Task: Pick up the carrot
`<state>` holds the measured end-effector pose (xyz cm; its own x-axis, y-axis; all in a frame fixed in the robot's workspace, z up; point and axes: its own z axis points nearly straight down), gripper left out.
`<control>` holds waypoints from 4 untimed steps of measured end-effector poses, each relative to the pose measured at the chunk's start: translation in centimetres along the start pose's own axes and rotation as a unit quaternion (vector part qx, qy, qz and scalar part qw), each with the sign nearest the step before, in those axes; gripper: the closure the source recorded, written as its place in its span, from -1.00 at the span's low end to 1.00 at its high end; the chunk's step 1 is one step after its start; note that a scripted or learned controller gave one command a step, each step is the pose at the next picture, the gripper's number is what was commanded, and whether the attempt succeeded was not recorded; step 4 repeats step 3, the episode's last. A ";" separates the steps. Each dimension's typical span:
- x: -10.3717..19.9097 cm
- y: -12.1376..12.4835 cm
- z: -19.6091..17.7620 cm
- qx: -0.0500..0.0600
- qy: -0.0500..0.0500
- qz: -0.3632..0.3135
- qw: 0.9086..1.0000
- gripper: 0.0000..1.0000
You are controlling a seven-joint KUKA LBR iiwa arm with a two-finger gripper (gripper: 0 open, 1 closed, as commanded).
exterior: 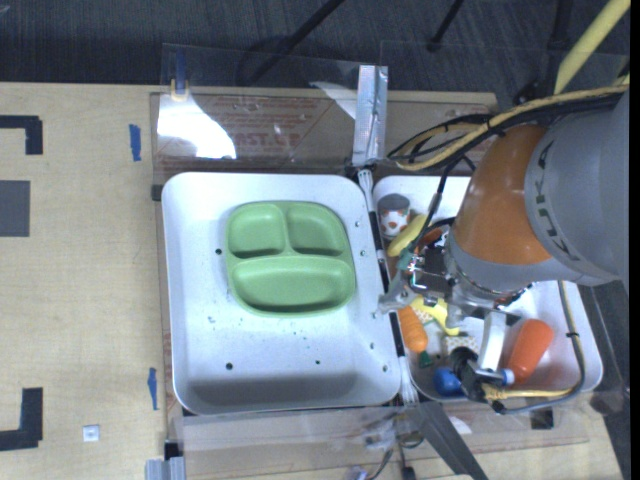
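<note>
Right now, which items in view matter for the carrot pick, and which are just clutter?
Belongs to the job:
- carrot, in the right bin near its left wall
- gripper, low over the right bin beside the carrot

Just lying about:
- green divided plate in the left bin
- orange bottle-like item
- yellow piece
- blue item

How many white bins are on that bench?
2: the left bin holds a green plate; the right bin sits partly hidden under the arm.

Grey arm (570,198) reaches in, wrist angled downward.
</note>
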<state>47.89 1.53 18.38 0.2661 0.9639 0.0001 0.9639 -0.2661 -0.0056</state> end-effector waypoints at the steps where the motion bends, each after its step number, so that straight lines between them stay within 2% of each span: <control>1: -4.3 5.1 0.0 -0.003 -0.001 -0.020 1.000 -1.00; 2: 0.8 -0.2 0.0 0.000 0.000 -0.029 1.000 -1.00; 3: -3.3 5.8 -0.5 -0.003 -0.001 0.025 1.000 -1.00; 4: -3.3 5.8 -0.5 -0.003 -0.001 0.025 1.000 -1.00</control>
